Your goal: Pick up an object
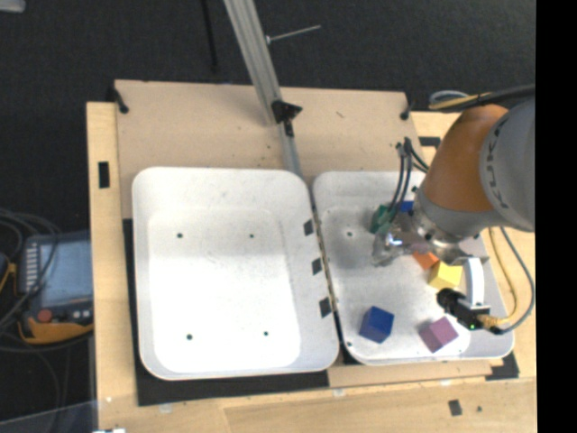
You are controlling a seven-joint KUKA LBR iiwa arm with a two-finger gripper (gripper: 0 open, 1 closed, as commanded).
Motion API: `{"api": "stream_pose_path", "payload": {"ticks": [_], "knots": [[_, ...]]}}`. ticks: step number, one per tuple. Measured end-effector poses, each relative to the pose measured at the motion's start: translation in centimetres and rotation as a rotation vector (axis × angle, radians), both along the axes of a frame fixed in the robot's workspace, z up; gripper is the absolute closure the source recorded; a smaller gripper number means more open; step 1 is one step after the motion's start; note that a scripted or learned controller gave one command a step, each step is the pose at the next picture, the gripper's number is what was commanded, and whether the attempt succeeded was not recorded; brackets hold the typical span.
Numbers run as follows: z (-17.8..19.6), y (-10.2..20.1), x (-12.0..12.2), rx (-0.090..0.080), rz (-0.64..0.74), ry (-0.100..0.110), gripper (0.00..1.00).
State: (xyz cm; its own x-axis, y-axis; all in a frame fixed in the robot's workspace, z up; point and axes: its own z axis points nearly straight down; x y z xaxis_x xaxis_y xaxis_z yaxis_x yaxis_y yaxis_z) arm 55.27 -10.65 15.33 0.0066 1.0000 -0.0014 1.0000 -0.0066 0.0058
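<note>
The arm (478, 174) comes in from the right edge and hangs over the right bin (347, 197), its orange band uppermost in view and the grey wrist below it, bent down and to the left. The pincer (389, 246) points into the middle of that bin, low above the white floor, angled toward the left wall. Whether it is open or closed cannot be told: the metal tip is small and blurred, and the wrist covers the part above it.

Nothing can be seen held in the pincer. A green piece (382, 216) sits just above and to the left of the tip, tight against the wrist, and a bit of blue (407, 208) shows just to its right, partly hidden by the arm. An orange block (425, 260) lies just right of the tip, half under the wrist. A yellow block (447, 274) lies just beyond the orange one, farther right and a little lower. A blue cube (377, 324) rests below the pincer, well apart from it, near the bin's front edge. A purple cube (439, 333) lies below and to the right, near the bin's front right corner.

The left bin (225, 269) lies to the pincer's left, its wall touching that of the right bin. A black cable with a plug (462, 309) hangs from the wrist, right of the pincer and just above the purple cube.
</note>
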Motion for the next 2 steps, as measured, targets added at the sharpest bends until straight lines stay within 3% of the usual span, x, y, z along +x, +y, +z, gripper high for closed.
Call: {"api": "stream_pose_path", "payload": {"ticks": [1, 2], "knots": [[5.99, 0.01, 1.02, 0.000, 0.010, -0.002, 1.00], [6.15, -0.07, 1.09, 0.000, 0.012, 0.004, 1.00]]}}
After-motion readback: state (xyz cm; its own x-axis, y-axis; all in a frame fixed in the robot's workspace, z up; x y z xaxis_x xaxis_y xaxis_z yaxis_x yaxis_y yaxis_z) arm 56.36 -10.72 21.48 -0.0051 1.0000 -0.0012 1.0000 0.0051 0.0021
